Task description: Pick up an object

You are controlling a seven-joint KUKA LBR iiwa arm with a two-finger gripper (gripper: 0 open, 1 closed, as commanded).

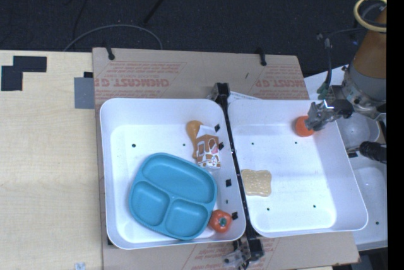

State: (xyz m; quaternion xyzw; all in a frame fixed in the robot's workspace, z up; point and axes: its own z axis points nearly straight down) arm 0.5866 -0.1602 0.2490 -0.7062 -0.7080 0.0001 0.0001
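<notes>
A: Worth going for first?

B: Probably the red ball [303,127], up in the far right corner of the right bin [315,180], close under the far wall.

A: Which way from the claw [317,116]?

B: Just left of it and a touch nearer the camera, touching or almost touching the tip. Hard to separate the two at this slant.

A: Gripped already, then?

B: Cannot tell. Cannot tell either whether open or closed: too small and too dark against the metal. Safer to treat as not yet held.

A: Long axis to line up with?

B: None to speak of. Round, so no preferred angle of approach, but likely to roll off at a nudge, with the wall just behind to stop it.

A: And the arm [369,67]?

B: Reaching in from the right over the bin's right rim, wrist low, claw aimed left and downward toward the ball. Only a short way to cover, judging by the overlap.

A: Anything else within reach?

B: A flat beige slab [255,182] near the divider in the same bin, well apart from the claw. Farther off, in the left bin [117,155], a blue plate [172,196], a small orange fruit [220,221] at its near corner, and a patterned toy [204,146] beside the divider. All well apart from the claw, so poor candidates from this pose.

A: Main risk?

B: Pushing the ball along the wall instead of closing around it.
</notes>
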